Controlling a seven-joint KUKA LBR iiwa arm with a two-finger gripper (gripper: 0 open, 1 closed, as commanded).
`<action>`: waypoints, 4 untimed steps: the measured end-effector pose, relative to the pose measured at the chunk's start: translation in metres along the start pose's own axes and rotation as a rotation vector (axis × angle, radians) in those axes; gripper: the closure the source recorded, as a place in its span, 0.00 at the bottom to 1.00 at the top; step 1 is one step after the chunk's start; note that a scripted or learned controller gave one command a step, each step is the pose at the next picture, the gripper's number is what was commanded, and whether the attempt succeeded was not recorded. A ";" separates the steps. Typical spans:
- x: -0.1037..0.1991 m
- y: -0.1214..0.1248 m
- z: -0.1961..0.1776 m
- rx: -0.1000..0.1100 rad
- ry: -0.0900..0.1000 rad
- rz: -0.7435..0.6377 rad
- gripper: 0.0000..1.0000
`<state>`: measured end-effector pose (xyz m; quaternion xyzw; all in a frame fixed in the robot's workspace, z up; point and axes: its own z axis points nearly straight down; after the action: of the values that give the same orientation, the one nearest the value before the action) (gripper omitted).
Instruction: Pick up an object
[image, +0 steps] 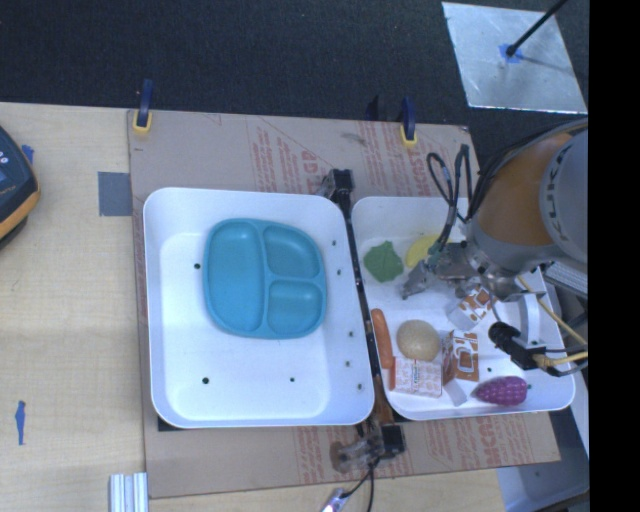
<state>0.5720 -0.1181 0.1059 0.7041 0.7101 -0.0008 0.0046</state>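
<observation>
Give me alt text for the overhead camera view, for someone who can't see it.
A grey and orange robot arm reaches from the right over the right white bin, its gripper low beside a green item. That bin also holds a carrot, a potato and a purple item; the left white bin holds a blue divided plate.

Red print on the cardboard sheet (290, 150) under the bins, too blurred to read. Red-white packets (415, 375) at approx. 5 o'clock in the right bin (400, 215): lettering illegible.
</observation>
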 end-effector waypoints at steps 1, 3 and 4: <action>-0.008 0.084 0.013 0.008 0.008 0.005 0.00; -0.002 0.084 0.014 0.010 0.009 0.004 0.00; -0.011 0.084 0.014 0.008 0.008 0.006 0.00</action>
<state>0.6564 -0.1284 0.0922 0.7063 0.7080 -0.0007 -0.0007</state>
